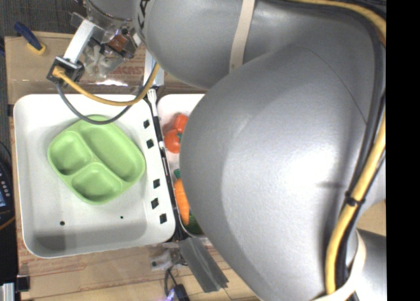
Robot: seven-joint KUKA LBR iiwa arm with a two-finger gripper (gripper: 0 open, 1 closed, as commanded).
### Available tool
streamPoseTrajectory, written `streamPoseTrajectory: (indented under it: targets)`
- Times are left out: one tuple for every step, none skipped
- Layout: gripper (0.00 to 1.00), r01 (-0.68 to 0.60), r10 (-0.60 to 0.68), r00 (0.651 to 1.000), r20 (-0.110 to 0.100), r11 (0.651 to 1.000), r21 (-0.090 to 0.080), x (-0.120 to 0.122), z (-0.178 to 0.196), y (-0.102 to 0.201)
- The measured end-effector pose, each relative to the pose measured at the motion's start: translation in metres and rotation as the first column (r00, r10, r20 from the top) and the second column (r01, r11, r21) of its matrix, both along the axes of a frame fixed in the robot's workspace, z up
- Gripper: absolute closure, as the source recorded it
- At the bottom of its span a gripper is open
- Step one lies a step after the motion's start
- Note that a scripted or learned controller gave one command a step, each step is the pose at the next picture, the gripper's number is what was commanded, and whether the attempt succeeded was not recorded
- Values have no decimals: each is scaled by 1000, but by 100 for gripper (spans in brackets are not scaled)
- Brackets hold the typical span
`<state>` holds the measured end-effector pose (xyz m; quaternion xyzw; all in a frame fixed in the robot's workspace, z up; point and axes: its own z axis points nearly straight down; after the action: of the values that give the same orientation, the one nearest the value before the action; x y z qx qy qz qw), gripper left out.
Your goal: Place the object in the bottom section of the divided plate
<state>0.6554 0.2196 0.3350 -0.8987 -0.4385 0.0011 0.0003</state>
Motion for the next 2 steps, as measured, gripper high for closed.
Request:
streamPoseTrajectory:
  targets:
    - [100,-369,369,930,-6,930,2,-14,-83,0]
    - [0,-369,369,930,-4,930,2,-14,-82,0]
